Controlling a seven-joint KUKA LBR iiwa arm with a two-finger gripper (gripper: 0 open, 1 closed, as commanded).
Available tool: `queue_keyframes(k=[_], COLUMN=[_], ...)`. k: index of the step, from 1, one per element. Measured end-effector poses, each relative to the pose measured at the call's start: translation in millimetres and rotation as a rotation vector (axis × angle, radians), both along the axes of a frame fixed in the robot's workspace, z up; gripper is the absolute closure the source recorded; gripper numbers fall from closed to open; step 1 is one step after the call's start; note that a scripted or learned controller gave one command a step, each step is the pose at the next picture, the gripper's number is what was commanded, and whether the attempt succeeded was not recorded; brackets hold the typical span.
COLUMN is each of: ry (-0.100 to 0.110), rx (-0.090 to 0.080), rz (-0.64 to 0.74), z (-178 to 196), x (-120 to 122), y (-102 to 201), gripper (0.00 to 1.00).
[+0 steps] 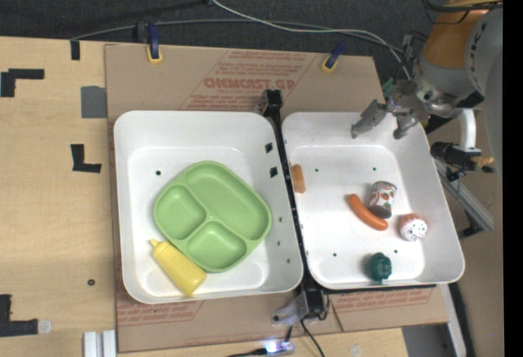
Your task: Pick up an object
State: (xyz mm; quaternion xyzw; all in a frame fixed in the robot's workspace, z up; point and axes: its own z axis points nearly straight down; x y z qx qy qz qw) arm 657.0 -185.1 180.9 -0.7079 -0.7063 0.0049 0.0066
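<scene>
White plastic: we see two shallow bins, the left bin and the right bin, meeting at a shared middle wall.
Gripper: the gripper hangs over the right bin's far edge, fingers spread apart, nothing between them.
Targets: we find an orange sausage, a small can, a speckled ball and a dark green ball clustered near the right bin's right side.
Open room: we judge the dark green ball easiest, standing apart.
Left bin: a green divided plate and a yellow bottle sit far from the arm.

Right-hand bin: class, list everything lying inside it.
Inside the right-hand bin: an orange sausage, a small can, a white ball with red spots, a dark green ball and a small orange piece. Anything beneath them is hidden.
</scene>
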Motion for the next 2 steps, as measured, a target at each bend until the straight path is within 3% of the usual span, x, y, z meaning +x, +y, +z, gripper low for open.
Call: queue_keyframes(k=[1,2], ry=[-0.015,-0.01], rx=[-0.003,-0.003], rz=[0.004,0.005], z=[10,-54], x=[3,2], y=[1,6], gripper=[0.0,0.0])
